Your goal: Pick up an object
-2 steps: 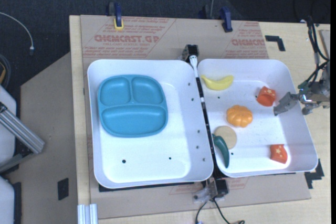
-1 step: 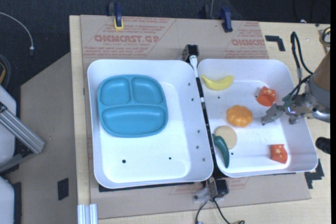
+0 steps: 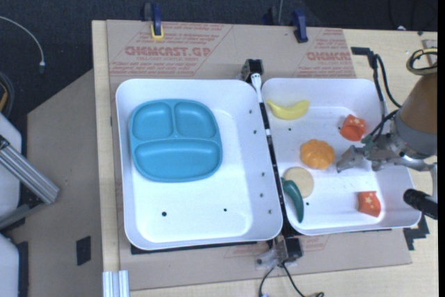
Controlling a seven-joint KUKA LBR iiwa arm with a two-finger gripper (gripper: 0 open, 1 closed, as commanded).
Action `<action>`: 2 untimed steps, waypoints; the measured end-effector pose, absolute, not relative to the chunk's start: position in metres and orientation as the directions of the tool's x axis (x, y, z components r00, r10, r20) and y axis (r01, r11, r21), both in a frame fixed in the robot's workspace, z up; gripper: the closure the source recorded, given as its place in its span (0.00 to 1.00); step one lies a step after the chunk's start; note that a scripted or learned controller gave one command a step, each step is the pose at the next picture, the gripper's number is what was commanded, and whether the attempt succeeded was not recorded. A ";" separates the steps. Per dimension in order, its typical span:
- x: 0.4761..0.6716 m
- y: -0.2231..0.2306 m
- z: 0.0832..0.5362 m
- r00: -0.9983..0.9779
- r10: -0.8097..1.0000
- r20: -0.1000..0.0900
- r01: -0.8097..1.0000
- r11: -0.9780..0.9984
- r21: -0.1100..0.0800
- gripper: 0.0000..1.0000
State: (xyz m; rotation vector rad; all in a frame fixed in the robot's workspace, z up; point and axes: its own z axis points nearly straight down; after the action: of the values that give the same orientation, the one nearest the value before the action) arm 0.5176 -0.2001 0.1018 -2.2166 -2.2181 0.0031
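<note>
right bin (image 3: pixel 327 85): gripper (image 3: pixel 350 159) low over the floor at about 3 o'clock of the bin, arm entering from the right. fingers blurred; can't tell if open or closed, nothing seen between them. orange piece (image 3: pixel 317 154) just beside the gripper at its 9 o'clock. red piece (image 3: pixel 353 126) at 12, another red piece (image 3: pixel 369 202) at 5. banana (image 3: pixel 288 108) near the far rim. left bin (image 3: pixel 236 191) holds a blue divided plate (image 3: pixel 176 140).
</note>
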 end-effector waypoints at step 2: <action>0.521 -0.199 0.158 -0.001 1.000 -0.003 1.000 0.001 0.005 1.00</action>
State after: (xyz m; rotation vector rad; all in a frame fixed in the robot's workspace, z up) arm 0.5207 -0.1995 0.1583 -2.2245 -2.2263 -0.0028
